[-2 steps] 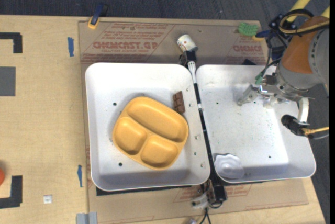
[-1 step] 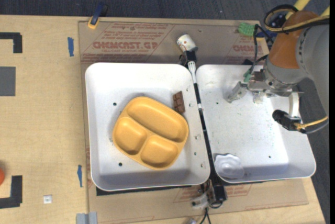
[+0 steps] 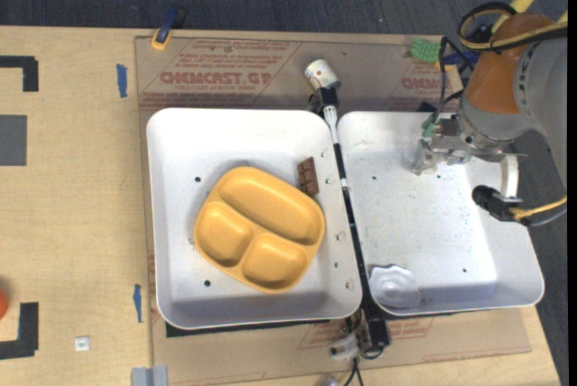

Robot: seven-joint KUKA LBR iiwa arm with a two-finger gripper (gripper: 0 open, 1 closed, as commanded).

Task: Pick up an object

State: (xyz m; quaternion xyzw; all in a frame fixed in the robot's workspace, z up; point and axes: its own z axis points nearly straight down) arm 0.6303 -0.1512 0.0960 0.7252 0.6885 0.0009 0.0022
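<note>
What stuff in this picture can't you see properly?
- Tool over the right bin: too small and blurred in the camera view to tell how its tips stand.
- Small brown thing in the left bin: the yellow tray covers its lower end, and it is too small to name.
- Whitish lump in the right bin's near corner: too blurred to name.

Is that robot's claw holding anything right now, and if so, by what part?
Nothing shows between the tips of the claw; it hangs above bare floor of the right bin.
</note>
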